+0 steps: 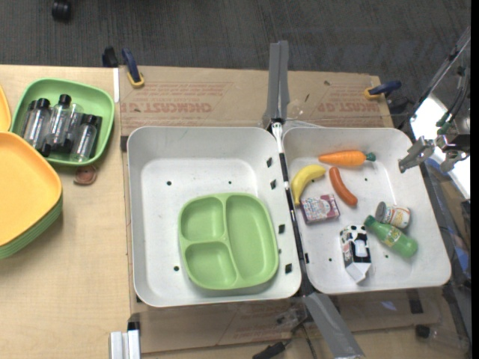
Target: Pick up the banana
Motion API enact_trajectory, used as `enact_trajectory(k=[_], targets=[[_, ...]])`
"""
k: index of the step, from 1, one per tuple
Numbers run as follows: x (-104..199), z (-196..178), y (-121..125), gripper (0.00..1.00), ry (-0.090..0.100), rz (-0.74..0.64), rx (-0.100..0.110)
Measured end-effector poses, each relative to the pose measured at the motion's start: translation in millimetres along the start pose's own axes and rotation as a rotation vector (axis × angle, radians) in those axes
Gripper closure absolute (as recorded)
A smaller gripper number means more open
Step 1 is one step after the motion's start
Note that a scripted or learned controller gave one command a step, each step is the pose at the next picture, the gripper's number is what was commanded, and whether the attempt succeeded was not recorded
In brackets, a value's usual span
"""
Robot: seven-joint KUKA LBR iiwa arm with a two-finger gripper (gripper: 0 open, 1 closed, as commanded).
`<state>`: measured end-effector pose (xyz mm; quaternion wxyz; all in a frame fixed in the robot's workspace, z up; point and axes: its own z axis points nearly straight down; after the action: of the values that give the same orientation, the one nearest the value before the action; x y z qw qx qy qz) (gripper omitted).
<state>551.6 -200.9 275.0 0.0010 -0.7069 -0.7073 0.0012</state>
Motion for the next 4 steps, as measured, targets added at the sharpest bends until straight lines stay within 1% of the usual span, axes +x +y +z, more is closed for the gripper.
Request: enact_trajectory(k=[1,2,3,4], targets=[[-0.6,-8.0,0.3,1.00,-0.001,-0.002,0.002],[-21.6,-58.8,0.1,1.00,-0.001,-0.088,-0.003],[-8.2,80.3,-7.2,1.00,0.000,-0.014,0.000],[-21.4,-31.1,20.5,1.00,-0.002,-0.069,-0.003]])
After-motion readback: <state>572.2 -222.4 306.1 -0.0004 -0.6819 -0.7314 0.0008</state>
